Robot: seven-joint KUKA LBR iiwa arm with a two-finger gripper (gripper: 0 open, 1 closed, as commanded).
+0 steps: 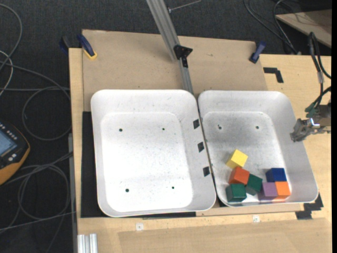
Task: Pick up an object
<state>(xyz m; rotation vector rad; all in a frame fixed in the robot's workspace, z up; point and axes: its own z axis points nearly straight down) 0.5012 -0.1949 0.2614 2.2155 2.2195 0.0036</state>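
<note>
Several small blocks lie clustered in the front of the right bin: a yellow block, a red-orange block, two green blocks, a blue block, a purple block and an orange block. My gripper sits at the right rim of that bin, small and partly cut off by the view's edge. It is up and to the right of the blocks, well apart from them, and nothing shows in it.
The left bin lies beside the right one, with black clips along the seam between them. A slanted metal pole rises behind the bins. Cables and a handheld unit lie on the floor to the left.
</note>
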